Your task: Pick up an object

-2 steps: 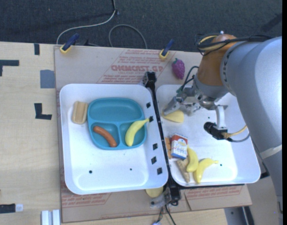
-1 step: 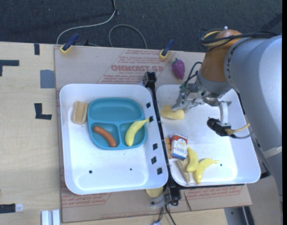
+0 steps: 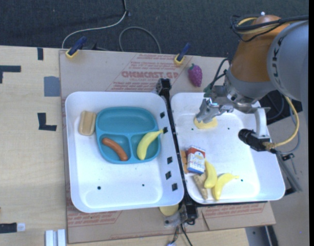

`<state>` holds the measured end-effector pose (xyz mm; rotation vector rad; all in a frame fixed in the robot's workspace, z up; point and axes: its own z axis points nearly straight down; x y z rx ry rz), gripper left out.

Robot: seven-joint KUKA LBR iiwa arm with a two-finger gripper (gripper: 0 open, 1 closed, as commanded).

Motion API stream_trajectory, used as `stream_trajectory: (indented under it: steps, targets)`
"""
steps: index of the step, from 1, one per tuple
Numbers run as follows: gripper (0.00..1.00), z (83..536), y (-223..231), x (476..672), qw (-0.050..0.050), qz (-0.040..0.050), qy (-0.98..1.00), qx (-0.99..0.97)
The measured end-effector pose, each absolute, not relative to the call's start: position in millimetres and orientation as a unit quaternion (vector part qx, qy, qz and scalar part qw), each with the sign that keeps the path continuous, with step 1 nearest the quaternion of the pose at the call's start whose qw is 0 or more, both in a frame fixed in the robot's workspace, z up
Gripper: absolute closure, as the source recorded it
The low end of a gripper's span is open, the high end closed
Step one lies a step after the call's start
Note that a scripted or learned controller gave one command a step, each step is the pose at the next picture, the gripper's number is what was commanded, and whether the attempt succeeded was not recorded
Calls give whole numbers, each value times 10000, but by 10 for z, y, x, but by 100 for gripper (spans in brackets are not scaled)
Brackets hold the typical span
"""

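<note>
Two white bins: the left bin [image 3: 80,188] holds a blue tray [image 3: 127,120] with one sausage [image 3: 115,148] and one banana [image 3: 147,143] (bread [image 3: 86,122] beside it). In the right bin [image 3: 259,188], my end effector [image 3: 204,113] touches a yellow piece [image 3: 206,122]; whether it grips, I cannot tell. Two bananas [image 3: 216,178] and a carton [image 3: 196,160] lie lower.

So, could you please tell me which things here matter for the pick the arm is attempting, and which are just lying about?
In play:
gripper
flat yellow piece right under it
right bin

Lying about:
blue tray
sausage
banana
bread slice
small carton
two bananas
purple grapes
</note>
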<state>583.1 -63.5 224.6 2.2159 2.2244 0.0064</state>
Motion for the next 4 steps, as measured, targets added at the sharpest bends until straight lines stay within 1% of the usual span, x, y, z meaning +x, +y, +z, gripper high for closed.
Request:
stream_trajectory:
  steps: [1, 2, 3, 4]
  targets:
    - [100, 2091, -1085, 4891, -25, -31, 7045, 7097]
    - [0, 2096, -1049, 4932, -6, -4, 7072, 7070]
    - [0, 1662, -1397, 5127, -12, -20, 7065, 7077]
    - [0, 1195, -1013, 5703, -7, 1, 7093, 7050]
